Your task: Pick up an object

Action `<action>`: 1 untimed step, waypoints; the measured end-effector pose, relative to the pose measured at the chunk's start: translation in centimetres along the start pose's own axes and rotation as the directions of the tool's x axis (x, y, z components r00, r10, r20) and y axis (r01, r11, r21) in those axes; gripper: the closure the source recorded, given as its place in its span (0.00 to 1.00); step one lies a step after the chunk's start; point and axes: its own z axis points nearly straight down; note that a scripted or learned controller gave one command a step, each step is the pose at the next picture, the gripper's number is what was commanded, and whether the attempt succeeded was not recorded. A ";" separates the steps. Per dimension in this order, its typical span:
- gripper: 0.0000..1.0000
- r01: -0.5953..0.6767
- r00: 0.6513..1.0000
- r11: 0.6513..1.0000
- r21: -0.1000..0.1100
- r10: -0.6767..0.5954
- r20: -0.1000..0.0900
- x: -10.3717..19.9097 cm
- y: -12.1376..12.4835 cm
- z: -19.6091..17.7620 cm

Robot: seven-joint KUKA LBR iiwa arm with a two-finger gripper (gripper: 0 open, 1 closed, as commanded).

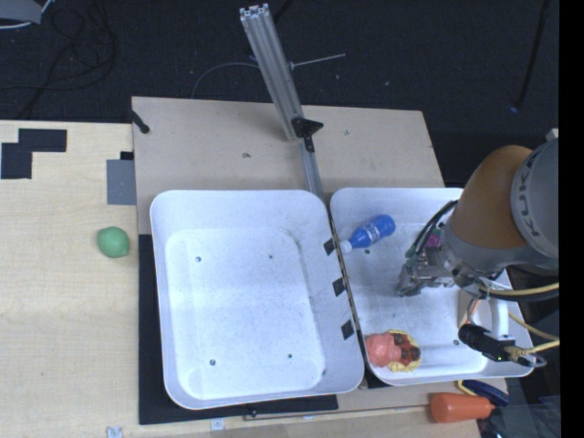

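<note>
On the pale wooden bench (55, 272), at far left, a green ball (113, 242) lies by itself, well apart from both bins; dark rectangular patches sit on the wood above it, their nature not legible. The left bin (182, 217) rests on a black mat that shows along its left and lower edges; small dark dots mark its floor. A tan board (219, 144) lies behind the bins, and a slanted aluminium extrusion (274, 62) rises from it toward the top of the view; beyond the board the floor is dark, with loose cables. Black clips sit along the seam between the two bins. In the right bin (383, 235), a blue bottle (370, 232) with a white cap lies on its side near the upper left corner; a red and yellow object (392, 350) lies against the bin's lower rim, its shape hard to make out. The gripper (412, 284) hangs low over the middle of the right bin, between the bottle and the red and yellow object and touching neither; the spread of its fingertips cannot be told, since the wrist and cabling crowd them. The arm's orange band (488, 210) covers the bin's right side; an orange object (462, 407) lies below the bin, partly cut off.
</note>
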 end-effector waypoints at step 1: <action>1.00 0.002 1.000 1.000 -0.006 -0.002 0.001 -0.4 0.8 -5.9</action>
